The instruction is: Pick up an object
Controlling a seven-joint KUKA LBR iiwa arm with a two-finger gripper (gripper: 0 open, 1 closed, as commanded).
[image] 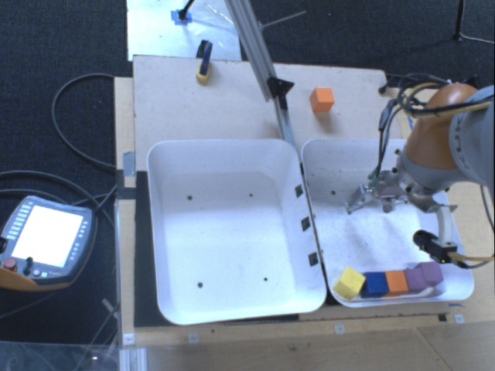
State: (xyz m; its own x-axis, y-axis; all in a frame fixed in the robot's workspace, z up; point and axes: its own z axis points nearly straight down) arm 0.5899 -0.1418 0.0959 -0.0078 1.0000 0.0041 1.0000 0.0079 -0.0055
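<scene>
Nowhere legible writing, gripper (358,202) included.

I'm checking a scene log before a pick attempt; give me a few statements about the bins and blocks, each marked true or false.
1. Four small cubes sit in a row along the near edge of the right white bin: yellow cube, blue cube, orange cube, purple cube. True.
2. The yellow cube is at the row's right end. False; it is at the left end.
3. A second orange cube lies on the bench board, outside both bins. True.
4. The gripper is over the left white bin. False; it is over the right bin.
</scene>
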